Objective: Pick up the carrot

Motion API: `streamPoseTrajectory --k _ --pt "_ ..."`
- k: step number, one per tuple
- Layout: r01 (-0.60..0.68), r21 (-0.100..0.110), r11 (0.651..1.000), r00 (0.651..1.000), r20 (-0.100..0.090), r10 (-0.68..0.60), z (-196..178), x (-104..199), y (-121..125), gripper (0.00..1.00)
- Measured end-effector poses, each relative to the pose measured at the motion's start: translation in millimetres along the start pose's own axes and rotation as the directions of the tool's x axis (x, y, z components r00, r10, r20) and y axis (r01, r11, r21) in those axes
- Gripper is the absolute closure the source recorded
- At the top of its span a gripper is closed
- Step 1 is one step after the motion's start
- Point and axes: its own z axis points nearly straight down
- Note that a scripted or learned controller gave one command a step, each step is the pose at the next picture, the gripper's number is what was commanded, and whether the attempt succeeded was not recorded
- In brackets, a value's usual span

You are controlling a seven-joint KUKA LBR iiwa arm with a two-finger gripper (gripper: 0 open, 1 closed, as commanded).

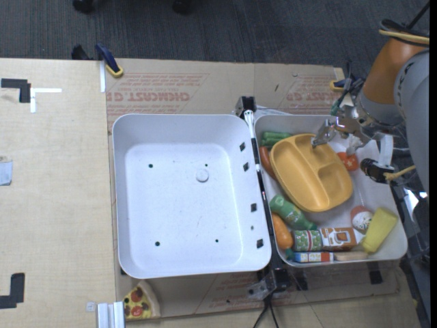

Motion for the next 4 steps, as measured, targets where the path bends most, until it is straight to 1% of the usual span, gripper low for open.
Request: streamPoseTrajectory --k 1,2,3,4 --pt "-0.272 0.021 0.962 0.962 -0.008 0.272 0 -1 0 0.0" --pt "-0.566 0.036 0.824 0.824 0.007 0.566 3 7 -6 0.0" --pt "-0.767 0.003 0.642 0.642 0.009 0.767 3 67 -31 0.0" --pt "-0.886 0.001 0.463 0.463 0.004 0.886 1 82 -65 0.0"
